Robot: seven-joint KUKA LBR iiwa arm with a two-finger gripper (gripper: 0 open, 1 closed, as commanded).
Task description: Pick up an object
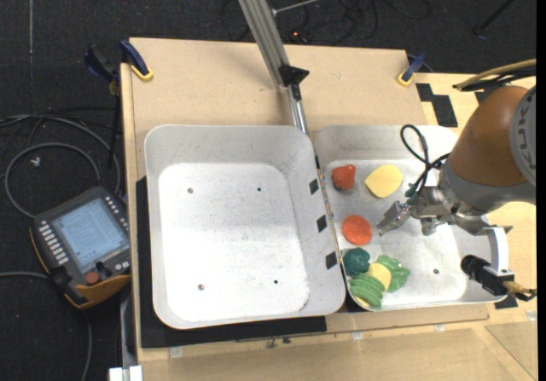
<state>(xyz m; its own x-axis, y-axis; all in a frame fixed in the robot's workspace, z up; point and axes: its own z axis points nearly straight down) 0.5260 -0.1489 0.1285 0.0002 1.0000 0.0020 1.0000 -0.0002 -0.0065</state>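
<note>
**Gripper over the right bin, five objects counted**

From my remote seat I count two white bins on the table (pixel 358 72). The left bin (pixel 226 303) fills the middle of the frame, and the right bin (pixel 426 298) sits at centre right, its edge touching the left one's.

In the right bin I count five small objects, all toward its left half. Near the top sit one red-orange piece (pixel 344 176) and, just beside it to the right, one yellow piece (pixel 384 181). Below them lies one flat orange-red round piece (pixel 357 228). At the bin's lower left three crowd together: one dark green lump (pixel 357 261), and one yellow-green toy (pixel 389 272) touching it on the right, with one ribbed green piece (pixel 367 289) below them. That makes six, so I correct my count to six.

The arm (pixel 495 149) comes in from the right edge. Its gripper (pixel 397 219) hangs over the middle of the right bin, just right of the round orange-red piece. I cannot tell whether it is open or closed, and I see nothing held in it.

One teach pendant (pixel 81 243) lies at the left of the frame.
</note>
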